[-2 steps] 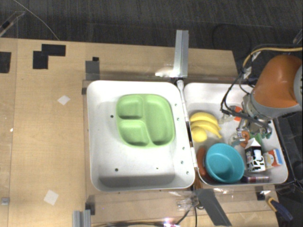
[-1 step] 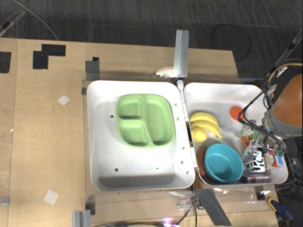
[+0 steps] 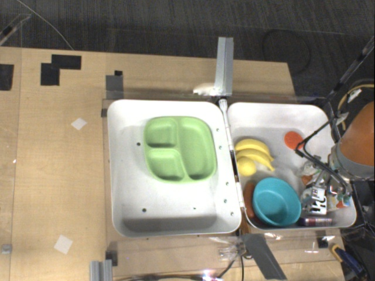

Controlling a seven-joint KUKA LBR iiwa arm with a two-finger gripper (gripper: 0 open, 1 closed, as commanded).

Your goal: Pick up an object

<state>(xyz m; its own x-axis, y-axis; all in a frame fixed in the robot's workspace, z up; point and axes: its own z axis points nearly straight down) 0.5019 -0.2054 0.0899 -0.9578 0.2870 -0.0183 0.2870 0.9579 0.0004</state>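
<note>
From my remote seat I see a light wooden desk with black square cutouts, bordered above by dark grey carpeted floor.

Two bins sit side by side on the desk, and the divided tray lies in the left bin, toward its far side. In the right bin, the bananas lie just right of the wall shared with the left bin, with the bowl right in front of them. A small round object lies to the right of the bananas, and the arm's wrist with the gripper sits just right of the bowl, at the right bin's near right corner.
</note>
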